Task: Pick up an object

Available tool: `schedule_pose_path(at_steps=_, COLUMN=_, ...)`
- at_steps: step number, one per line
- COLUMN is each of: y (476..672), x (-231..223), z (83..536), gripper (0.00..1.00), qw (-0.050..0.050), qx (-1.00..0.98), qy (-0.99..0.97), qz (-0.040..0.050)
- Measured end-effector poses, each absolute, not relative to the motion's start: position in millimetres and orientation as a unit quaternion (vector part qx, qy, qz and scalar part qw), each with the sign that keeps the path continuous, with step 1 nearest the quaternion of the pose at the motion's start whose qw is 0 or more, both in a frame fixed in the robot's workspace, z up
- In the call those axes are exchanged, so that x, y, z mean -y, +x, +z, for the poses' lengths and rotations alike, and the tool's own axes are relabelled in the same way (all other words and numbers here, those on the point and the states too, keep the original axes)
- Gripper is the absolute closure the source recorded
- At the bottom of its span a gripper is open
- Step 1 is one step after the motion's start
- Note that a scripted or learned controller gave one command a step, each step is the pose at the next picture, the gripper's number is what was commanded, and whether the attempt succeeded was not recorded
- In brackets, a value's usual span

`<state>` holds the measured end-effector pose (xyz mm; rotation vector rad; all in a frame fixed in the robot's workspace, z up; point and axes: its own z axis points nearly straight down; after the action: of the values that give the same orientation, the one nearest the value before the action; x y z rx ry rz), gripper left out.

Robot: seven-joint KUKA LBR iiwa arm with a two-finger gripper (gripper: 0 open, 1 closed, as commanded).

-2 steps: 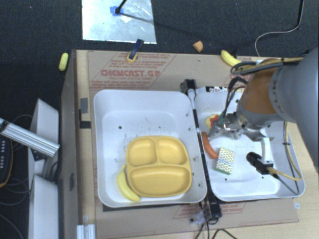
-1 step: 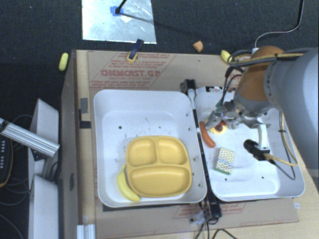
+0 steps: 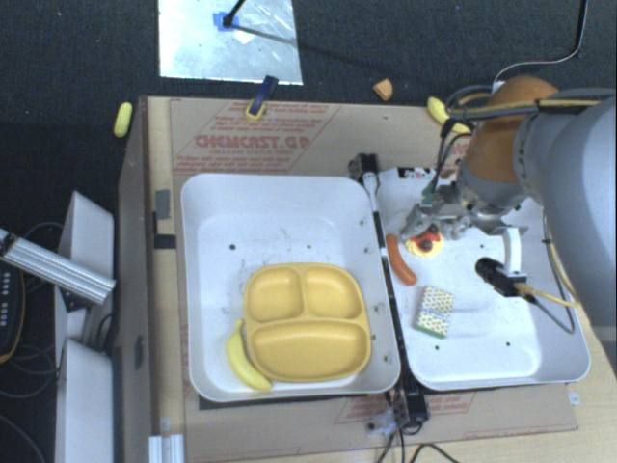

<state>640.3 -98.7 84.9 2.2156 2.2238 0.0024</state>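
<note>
Yellow tray (image 3: 307, 321) crowds the left bin (image 3: 217, 210); its back stays open.

Yellow divided plate (image 3: 307, 321) and yellow banana (image 3: 241, 360); right of the plate, an orange sausage (image 3: 401, 259) and a green-patterned block (image 3: 436, 311).

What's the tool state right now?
Tool: cannot be told; it sits low in the right white bin, just above a small yellow-and-red toy.

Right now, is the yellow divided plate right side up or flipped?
Right side up: the yellow divided plate shows its three hollow compartments facing the camera, in the left bin.
</note>
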Motion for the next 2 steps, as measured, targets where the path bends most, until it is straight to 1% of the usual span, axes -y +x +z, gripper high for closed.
schedule_pose_path(at_steps=1, y=608.5, x=86.1, z=85.3, gripper=0.00, qw=0.003, qx=-0.707, qy=0.707, qz=-0.0006)
schedule_pose_path(at_steps=2, y=615.0, x=86.5, z=85.2, gripper=0.00, qw=0.002, qx=-0.708, qy=0.706, qz=0.0001)
